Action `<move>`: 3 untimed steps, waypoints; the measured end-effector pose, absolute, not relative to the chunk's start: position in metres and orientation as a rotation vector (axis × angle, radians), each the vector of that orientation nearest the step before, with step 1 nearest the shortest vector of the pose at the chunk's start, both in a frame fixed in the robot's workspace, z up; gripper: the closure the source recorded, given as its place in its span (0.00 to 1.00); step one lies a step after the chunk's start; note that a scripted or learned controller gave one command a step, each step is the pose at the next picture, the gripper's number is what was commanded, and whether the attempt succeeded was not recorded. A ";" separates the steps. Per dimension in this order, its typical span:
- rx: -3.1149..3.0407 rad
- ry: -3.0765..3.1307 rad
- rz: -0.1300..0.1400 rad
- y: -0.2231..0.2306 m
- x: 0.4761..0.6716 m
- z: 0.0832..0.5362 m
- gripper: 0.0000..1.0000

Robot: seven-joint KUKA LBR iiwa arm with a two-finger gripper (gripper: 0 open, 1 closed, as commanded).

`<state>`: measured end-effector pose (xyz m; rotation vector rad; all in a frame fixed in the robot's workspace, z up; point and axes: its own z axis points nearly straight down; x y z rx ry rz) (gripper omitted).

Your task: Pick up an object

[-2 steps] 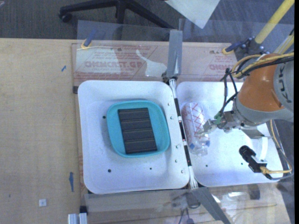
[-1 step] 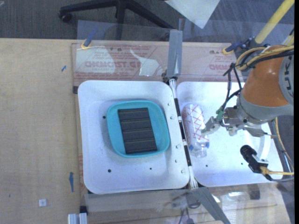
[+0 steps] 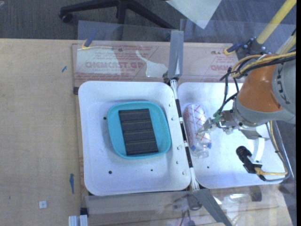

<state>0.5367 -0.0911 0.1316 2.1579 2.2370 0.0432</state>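
One clear plastic bottle (image 3: 197, 128) in right bin (image 3: 225, 173), touching jaws' tips.

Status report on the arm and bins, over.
Gripper beside clear crumpled plastic bottle in right white bin. Nothing visibly held. Teal tray in left white bin.

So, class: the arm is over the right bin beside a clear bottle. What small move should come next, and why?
Probably a short shift toward the bottle, then down. The gripper sits at the bottle's right side, near the right bin's left wall, and nothing can be seen between its fingers, so centring over the bottle seems needed before closing.
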 end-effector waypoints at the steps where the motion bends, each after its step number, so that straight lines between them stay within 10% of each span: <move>1: 2.077 2.299 0.061 -0.095 0.539 0.127 0.00; 3: 1.870 2.441 0.066 -0.100 0.552 0.126 0.00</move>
